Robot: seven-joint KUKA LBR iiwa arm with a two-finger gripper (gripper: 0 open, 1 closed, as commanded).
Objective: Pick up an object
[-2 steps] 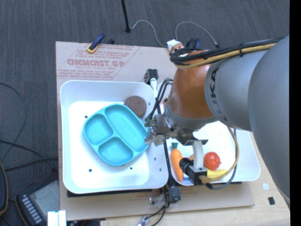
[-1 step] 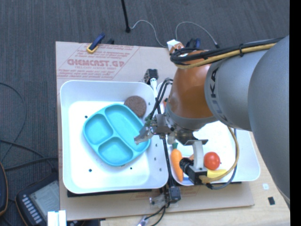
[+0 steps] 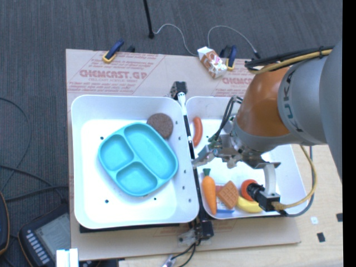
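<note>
My gripper (image 3: 203, 155) hangs over the left side of the right bin (image 3: 295, 174), close to the divider between the two bins. A red-orange sausage (image 3: 197, 130) lies just behind it, and an orange carrot (image 3: 208, 191) lies just in front of it. Near the bin's front edge I see a tan cracker (image 3: 227, 193), a red tomato (image 3: 248, 187) and a yellow banana (image 3: 248, 206). I see nothing held in the gripper. The arm's grey and orange wrist (image 3: 267, 113) hides the middle of the right bin.
The left bin (image 3: 83, 149) holds a blue divided plate (image 3: 137, 158) and a brown round patty (image 3: 161, 124) at the plate's far corner. A small packet (image 3: 212, 61) and clamps sit on the board behind the bins. A black cable loops along the right bin's front right.
</note>
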